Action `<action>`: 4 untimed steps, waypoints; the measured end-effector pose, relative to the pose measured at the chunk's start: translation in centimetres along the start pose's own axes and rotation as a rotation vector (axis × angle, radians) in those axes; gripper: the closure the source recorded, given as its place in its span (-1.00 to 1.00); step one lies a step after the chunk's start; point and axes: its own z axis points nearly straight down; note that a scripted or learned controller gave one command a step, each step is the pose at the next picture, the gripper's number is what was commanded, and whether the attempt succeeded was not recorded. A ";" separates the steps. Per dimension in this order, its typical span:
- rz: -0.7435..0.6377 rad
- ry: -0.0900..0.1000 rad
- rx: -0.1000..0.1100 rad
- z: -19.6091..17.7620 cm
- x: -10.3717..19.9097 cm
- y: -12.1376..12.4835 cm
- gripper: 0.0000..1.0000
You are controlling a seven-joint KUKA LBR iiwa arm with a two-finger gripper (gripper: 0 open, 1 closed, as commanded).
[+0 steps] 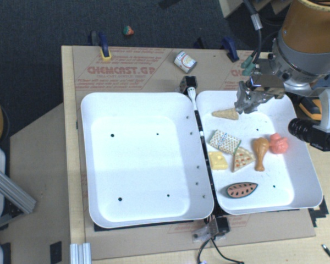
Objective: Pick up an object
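Gripper [243,108] hangs just beside a tan wedge [226,114] near the far edge of the right bin [302,188]; whether it grips anything I cannot tell. This looks like the approach step. Next it should settle over the wedge and clamp it.

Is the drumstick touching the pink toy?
Touching: the camera view shows the drumstick's upper end meeting the pink toy's left edge, no white bin floor between them.
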 end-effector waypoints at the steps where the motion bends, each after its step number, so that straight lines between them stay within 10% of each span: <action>1: -0.007 0.001 0.000 5.3 12.1 -0.8 1.00; 2: -0.002 0.000 -0.010 5.7 18.6 -0.4 1.00; 3: 0.000 0.009 -0.028 -14.5 21.0 -4.0 1.00; 4: 0.007 -0.008 0.004 -1.8 20.8 -3.9 1.00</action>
